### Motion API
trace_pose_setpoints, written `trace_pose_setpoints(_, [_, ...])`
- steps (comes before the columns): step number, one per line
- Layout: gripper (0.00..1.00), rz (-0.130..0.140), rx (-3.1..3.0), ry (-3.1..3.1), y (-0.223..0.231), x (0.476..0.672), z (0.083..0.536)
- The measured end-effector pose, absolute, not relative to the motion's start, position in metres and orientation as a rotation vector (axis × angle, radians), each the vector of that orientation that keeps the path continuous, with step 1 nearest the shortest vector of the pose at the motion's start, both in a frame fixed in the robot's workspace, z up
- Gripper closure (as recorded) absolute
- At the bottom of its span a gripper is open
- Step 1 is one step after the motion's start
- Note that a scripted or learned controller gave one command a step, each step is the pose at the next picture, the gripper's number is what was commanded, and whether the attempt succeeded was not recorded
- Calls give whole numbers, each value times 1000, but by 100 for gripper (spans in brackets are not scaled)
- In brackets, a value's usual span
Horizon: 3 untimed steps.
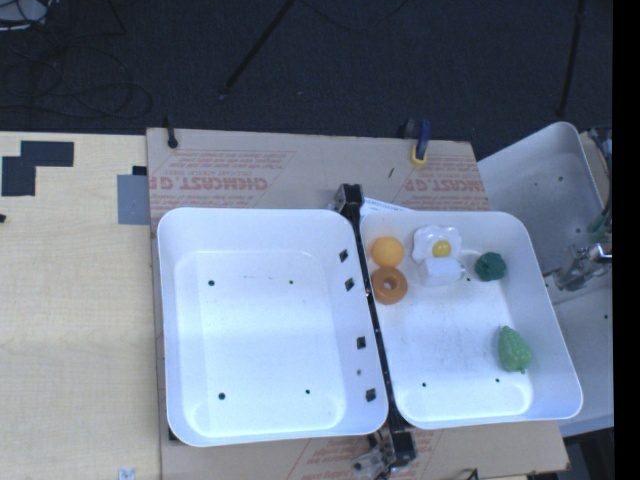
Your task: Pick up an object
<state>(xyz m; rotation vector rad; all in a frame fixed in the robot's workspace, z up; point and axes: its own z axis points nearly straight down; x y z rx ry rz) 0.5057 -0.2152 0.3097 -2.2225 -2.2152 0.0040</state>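
Left bin (180,238) is the drop side. All candidates are in the right bin (560,388): orange ball (387,251) and ring (389,286) crowd the divider, the white-yellow toy (438,254) sits just beside them, then the dark green lump (489,266). The light green piece (514,349) lies apart, nearest the arm's entry side, and is probably the easiest pick.

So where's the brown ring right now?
The brown ring lies in the right bin, near its left wall, just below the orange ball and left of the white and yellow toy.
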Motion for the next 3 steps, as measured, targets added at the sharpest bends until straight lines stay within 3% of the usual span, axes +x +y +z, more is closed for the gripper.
trace_pose_setpoints(3, [100, 7, -2218, -2215, -218, 506, 337])
